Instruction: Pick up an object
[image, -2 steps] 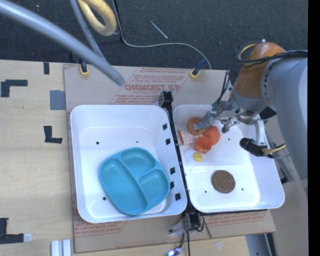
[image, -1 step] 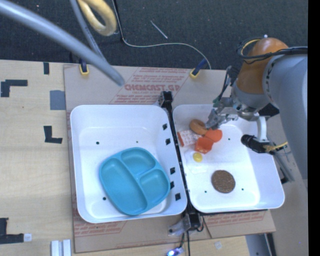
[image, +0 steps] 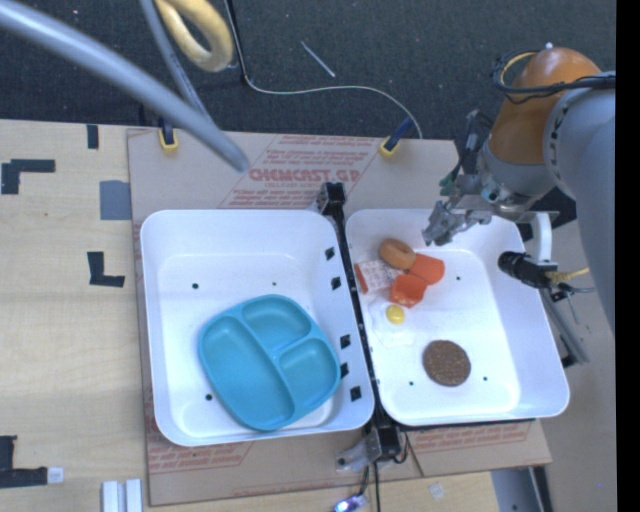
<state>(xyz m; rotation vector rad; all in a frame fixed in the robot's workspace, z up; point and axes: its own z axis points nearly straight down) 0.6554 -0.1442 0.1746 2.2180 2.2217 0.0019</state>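
Observation:
The right bin (image: 520, 330) holds several small items: a tan bun-like piece (image: 396, 252), two orange-red pieces (image: 418, 279), a small yellow ball (image: 396, 314), a pale wrapped packet (image: 372, 275) and a brown round patty (image: 446, 362). My gripper (image: 437, 234) hangs over the far part of this bin, just right of the tan piece and above the orange pieces. Nothing shows between its fingertips, and whether they touch is unclear from this angle.
The left bin (image: 170, 250) bears a blue divided plate (image: 268, 360). A black divider (image: 345, 290) runs between the bins. A grey pole (image: 120, 70) crosses the upper left, and a white cable (image: 330, 92) lies behind the bins.

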